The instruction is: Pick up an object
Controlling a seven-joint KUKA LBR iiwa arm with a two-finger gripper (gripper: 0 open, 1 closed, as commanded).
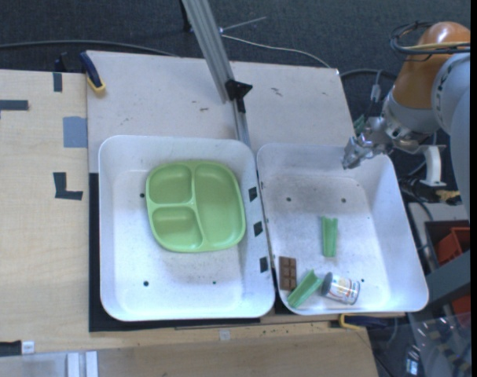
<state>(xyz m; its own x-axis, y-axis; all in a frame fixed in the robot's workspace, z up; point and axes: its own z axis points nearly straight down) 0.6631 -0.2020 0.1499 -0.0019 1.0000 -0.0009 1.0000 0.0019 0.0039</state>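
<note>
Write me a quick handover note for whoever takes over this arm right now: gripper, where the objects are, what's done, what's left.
Gripper: over the far rim of the right white bin, holding nothing visible.
Right bin: upright green stick mid-bin; brown chocolate-like block, flat green wedge and small glass jar along the near edge.
Left white bin: green divided plastic plate.
Done: nothing picked.
Left: descend, grasp one object, lift.

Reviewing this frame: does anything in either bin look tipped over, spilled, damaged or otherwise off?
Nothing spilled or broken. The small jar lies on its side in the right bin's near corner, crowded against a green block and a brown bar. The green divided plate lies flat in the left bin.
</note>
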